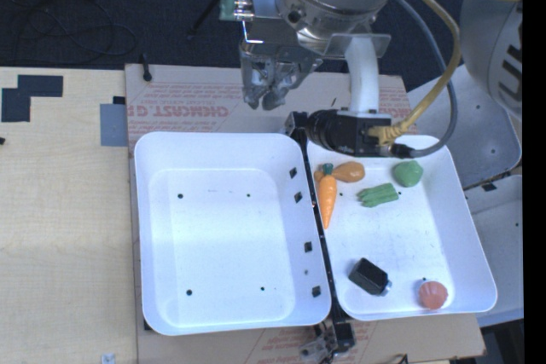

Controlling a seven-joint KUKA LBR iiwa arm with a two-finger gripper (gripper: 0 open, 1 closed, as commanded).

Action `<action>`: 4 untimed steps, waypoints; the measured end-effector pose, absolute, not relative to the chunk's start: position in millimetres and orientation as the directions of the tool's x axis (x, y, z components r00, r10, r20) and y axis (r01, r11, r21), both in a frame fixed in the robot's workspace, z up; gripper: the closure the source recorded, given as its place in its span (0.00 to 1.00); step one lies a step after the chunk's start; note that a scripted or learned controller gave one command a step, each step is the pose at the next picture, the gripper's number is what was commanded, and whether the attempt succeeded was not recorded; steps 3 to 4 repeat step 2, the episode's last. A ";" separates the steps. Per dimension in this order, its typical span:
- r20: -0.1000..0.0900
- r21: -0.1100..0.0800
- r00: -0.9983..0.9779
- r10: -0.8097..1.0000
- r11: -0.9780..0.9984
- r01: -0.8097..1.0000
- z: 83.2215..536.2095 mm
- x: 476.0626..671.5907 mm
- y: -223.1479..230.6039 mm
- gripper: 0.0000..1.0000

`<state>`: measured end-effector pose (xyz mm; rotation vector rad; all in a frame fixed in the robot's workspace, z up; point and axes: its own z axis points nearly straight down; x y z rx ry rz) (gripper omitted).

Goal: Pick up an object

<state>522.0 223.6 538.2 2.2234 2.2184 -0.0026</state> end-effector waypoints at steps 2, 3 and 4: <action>-0.002 -0.006 -0.003 1.000 0.003 1.000 537.2 543.5 243.9 1.00; -0.002 -0.006 -0.003 1.000 0.003 1.000 537.2 543.5 243.9 1.00; -0.002 -0.006 -0.003 1.000 0.003 1.000 537.2 543.5 243.9 1.00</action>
